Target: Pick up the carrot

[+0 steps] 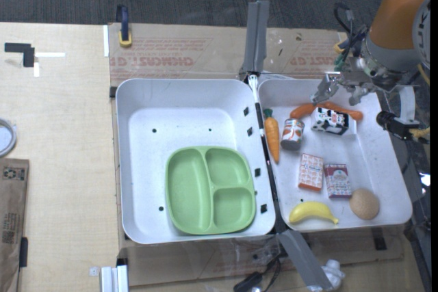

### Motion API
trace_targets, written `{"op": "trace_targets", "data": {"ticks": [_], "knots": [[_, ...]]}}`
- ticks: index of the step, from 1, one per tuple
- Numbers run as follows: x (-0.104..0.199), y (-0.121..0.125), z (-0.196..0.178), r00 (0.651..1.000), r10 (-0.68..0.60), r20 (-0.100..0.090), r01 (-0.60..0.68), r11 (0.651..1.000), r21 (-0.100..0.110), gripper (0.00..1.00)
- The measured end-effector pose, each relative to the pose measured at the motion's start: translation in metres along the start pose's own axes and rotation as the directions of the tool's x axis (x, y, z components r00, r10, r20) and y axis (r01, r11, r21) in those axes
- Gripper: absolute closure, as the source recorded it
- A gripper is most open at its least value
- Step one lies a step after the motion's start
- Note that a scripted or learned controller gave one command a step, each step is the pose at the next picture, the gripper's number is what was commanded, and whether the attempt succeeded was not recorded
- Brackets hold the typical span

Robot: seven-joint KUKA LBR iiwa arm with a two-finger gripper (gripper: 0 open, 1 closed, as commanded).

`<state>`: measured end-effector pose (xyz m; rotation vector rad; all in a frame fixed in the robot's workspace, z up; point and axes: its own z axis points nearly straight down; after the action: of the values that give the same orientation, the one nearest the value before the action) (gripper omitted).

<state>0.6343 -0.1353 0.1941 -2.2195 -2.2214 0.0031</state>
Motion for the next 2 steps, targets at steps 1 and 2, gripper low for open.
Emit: {"op": "trace_targets", "data": {"ticks": [1,2], "knots": [[0.025,-0.066,0.092,0.999,0.049,0.000,-0.049,0.999,-0.002,0.00],[-0.054,-0.025,0.029,0.998,0.067,0.001,-0.067,0.998,-0.002,0.00]]}}
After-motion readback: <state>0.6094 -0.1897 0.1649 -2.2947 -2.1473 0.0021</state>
